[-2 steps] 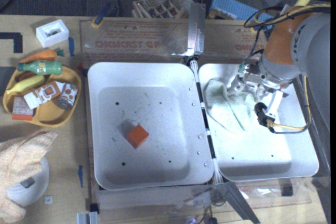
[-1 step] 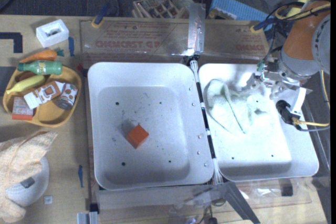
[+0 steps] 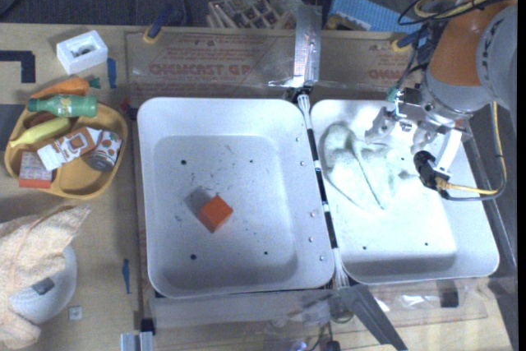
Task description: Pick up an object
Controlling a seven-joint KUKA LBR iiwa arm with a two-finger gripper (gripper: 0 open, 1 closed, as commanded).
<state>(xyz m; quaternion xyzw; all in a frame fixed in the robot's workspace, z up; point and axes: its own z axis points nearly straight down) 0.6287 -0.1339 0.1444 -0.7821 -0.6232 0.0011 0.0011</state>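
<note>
Hovering over the right bin beside pale cloth, end effector grips nothing visibly, finger spacing unclear; orange block remains unpicked.

Item 1: small orange block, cube-like with matte faces, lying turned at an angle to the bin walls, below and left of frame centre, on the floor of the left white bin; a grey shadow or patch sits just beside its upper-left corner.

Item 2: pale, translucent crumpled sheet or bag, whitish-green, limp and spread flat, right of frame centre, in the upper-left part of the right white bin; outline hard to tell against the bin floor.
</note>
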